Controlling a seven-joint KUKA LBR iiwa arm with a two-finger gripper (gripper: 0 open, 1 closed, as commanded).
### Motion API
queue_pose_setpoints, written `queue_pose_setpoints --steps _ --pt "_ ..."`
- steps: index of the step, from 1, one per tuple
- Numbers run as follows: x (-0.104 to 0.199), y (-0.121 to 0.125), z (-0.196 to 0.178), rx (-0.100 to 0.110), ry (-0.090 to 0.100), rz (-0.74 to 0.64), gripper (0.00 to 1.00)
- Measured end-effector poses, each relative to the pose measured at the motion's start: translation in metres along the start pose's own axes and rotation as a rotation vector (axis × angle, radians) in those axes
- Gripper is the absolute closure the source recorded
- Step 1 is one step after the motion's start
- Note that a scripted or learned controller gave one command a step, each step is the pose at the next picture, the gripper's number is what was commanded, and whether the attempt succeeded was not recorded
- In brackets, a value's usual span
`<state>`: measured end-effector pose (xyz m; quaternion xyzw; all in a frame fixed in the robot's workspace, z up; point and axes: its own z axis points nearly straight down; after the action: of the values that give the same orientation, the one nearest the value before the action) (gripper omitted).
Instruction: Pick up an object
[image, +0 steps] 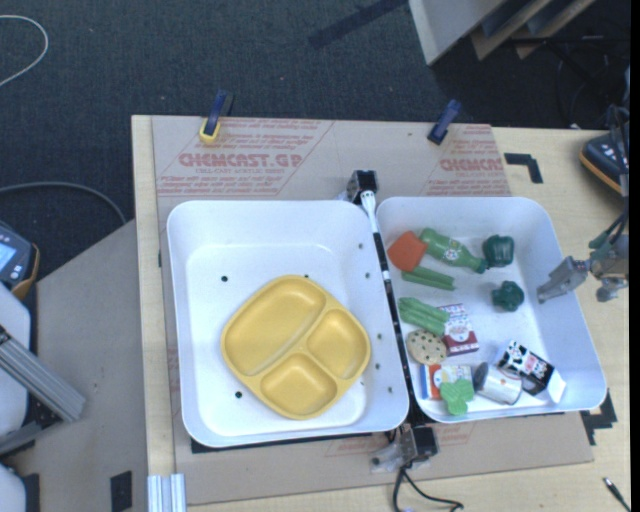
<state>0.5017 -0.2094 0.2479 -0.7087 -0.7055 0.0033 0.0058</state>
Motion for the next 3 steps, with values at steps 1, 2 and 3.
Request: queue_pose_setpoints --steps 1,2,3 --pt "0.001 0.003 -0.007 -0.013 -0.004 -0.004 0.0" --pt "0.002 0.002 0.057 -0.005 0.0 -0.004 0.0" --pt "0.011 0.002 0.104 -0.007 0.0 -0.005 0.0"
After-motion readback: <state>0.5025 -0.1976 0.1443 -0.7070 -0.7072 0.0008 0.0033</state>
